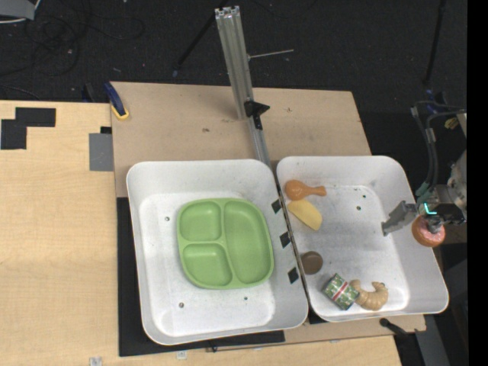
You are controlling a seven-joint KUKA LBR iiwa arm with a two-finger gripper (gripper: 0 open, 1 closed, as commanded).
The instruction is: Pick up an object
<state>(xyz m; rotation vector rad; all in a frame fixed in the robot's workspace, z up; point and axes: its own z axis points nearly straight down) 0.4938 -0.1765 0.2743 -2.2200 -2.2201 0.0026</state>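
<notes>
Green can lies beside a shrimp; gripper (grip state unclear) hovers above.

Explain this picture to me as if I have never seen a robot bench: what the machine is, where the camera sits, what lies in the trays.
One camera hangs above a wooden bench and looks down at a slant. Two shallow white trays sit side by side. The left tray holds a green divided plate. The right tray holds an orange toy with a round end, a yellow wedge, a small brown disc, a green can lying on its side and a tan curled piece beside it. The machine is a robot arm reaching in from the right; its claw hangs at the right tray's far edge. Whether it grips anything is not clear. A metal post stands behind the trays.
</notes>
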